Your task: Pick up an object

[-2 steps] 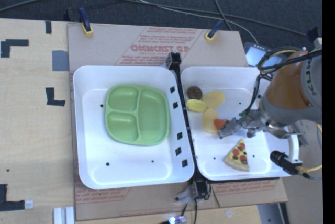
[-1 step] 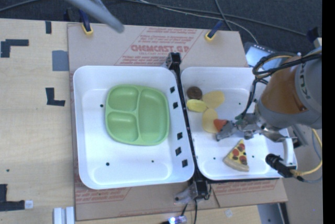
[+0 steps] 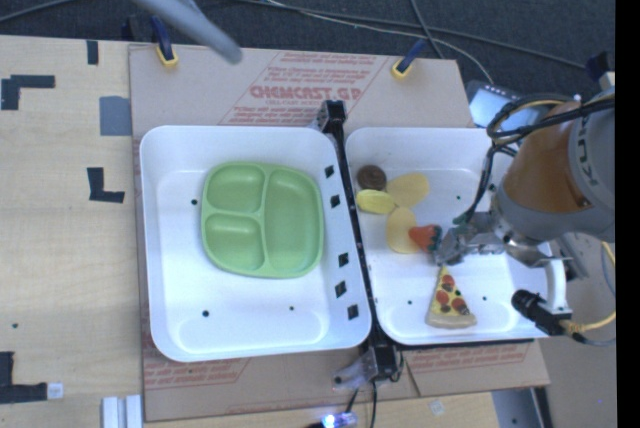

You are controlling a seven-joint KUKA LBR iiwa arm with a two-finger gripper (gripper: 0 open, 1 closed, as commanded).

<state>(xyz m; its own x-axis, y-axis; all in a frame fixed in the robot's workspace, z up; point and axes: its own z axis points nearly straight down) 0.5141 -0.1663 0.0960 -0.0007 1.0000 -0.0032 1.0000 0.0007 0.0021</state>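
Claw (image 3: 449, 248): positioned low inside the right bin (image 3: 470, 326), near its middle, at the end of the grey arm (image 3: 550, 186) entering from the right. The tips are dark and small against the arm's shadow; whether they stand apart or together cannot be told, and nothing can be confirmed between them.

Immediately left of the claw, apparently touching or just short of it: a small red piece (image 3: 424, 236), lying against a pale yellow slice (image 3: 401, 230). This red piece is judged the most likely target. Further left and up from the claw: a second yellow slice (image 3: 408, 187), a yellow lemon-like piece (image 3: 376, 202), and a dark brown round item (image 3: 371, 177), all clustered close together. Just below the claw: a toy pizza slice (image 3: 450, 300), lying flat and apart from the cluster.

Beyond the bin divider, well left of the claw: the left bin (image 3: 170, 316) holding a green divided plate (image 3: 264, 220). Both bins rest on a cardboard sheet (image 3: 300, 86) on the desk (image 3: 60, 246).

Assessment of the step in hand: the claw is at grasp height beside the red piece. For a sound grasp, the claw should be centred over the red piece alone, clear of the yellow slice it abuts, so the neighbour is not pinched or pushed. Closure should be confirmed before lifting straight up. The pizza slice, isolated but flat, offers less edge to seize.
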